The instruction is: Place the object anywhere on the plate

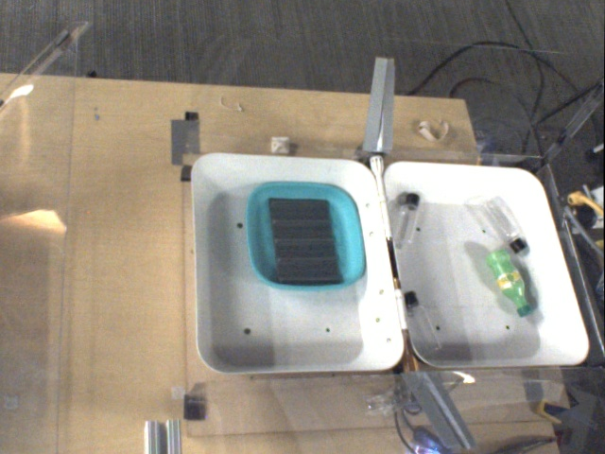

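Tool's grip: cannot tell. Green bottle (511, 280) lies in the right bin (454, 291) — blue plate (354, 239) in the left bin (219, 272), well apart.

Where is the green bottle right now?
In the camera view the green bottle lies in the right bin, near its right wall, just below a clear tube; the teal plate sits in the left bin.

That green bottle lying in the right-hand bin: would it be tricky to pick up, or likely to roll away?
The green bottle lies on its side on the right bin's smooth floor, so a nudge would probably roll it. It looks like clear plastic, likely light and a bit slippery. The clear bottle beside it might get bumped.
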Action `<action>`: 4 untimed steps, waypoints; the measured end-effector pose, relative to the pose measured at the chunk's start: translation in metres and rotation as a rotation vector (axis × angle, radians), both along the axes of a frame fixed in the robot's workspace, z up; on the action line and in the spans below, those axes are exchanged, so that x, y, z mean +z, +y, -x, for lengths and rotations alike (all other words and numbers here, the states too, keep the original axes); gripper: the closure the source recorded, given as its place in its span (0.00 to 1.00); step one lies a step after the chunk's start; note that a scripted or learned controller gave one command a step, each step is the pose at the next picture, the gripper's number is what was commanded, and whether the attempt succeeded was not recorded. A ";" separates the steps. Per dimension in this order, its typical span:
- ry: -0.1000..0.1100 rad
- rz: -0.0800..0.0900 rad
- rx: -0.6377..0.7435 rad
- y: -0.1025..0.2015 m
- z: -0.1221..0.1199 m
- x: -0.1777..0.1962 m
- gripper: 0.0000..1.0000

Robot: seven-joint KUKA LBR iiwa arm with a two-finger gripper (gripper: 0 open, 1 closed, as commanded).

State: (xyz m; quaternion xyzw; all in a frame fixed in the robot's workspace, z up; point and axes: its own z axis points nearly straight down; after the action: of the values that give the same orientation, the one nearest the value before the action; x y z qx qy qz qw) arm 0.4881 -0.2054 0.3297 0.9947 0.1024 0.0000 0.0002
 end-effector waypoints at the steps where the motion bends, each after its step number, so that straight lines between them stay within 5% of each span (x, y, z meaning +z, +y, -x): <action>1: -0.004 0.001 0.003 0.000 0.000 0.106 0.00; 2: 0.000 -0.001 0.000 0.000 0.000 -0.070 0.00; 3: -0.003 0.001 0.003 0.004 -0.014 0.067 0.00; 4: -0.004 0.001 0.003 0.000 0.000 0.106 0.00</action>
State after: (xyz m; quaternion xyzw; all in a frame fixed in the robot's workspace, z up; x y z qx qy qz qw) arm 0.4881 -0.2051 0.4355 0.9946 0.1040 0.0018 0.0008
